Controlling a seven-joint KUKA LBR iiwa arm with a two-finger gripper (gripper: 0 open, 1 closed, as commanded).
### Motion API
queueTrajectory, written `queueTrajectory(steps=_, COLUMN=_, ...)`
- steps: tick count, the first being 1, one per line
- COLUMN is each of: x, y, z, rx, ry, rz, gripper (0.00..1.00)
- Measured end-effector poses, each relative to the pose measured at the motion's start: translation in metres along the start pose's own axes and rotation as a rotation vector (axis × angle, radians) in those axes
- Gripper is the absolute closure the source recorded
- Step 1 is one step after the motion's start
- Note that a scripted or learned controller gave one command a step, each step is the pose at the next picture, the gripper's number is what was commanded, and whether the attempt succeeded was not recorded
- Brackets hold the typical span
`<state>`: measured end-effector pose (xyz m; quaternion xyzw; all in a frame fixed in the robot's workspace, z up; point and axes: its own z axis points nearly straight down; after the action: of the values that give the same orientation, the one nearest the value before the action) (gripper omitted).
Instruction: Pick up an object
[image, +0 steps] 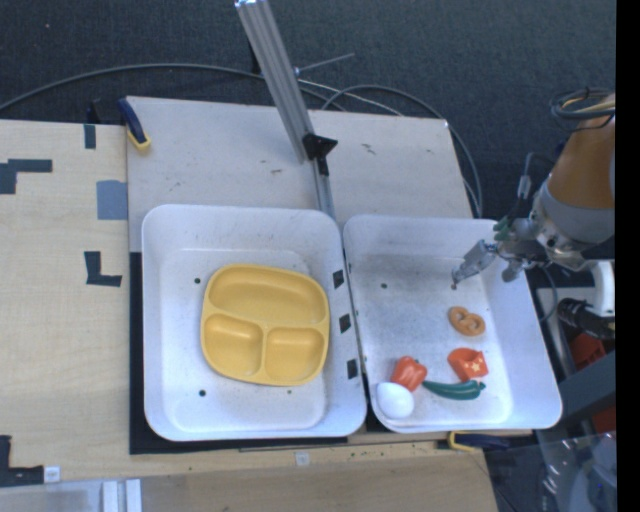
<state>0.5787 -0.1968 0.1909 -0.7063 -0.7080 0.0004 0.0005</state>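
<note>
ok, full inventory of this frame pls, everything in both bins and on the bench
bins: 2, white, side by side on the bench
divided plate: 1, yellow, in the left bin
pretzel: 1, tan, right bin, below the tool
pepper pieces: 2, orange-red, right bin, near front
chili: 1, green, right bin, front
egg: 1, white, right bin, front left corner
clamp: 1, blue and yellow, bench's far left
metal rail: 1, grey, slanting from the top
arm: 1, grey with orange band, from the right
tool: 1, dark, over the right bin, holding nothing visible

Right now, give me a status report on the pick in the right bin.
Gripper over right bin, holding nothing. Pretzel just below it, untouched. Orange pieces, green pepper, white egg nearer the front. Nothing in the way.
</note>
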Motion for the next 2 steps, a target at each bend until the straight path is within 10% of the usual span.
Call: queueTrajectory(steps=2, x=0.009, y=-0.003, z=0.048, rx=0.005, ry=0.0, rz=0.0, gripper=0.0)
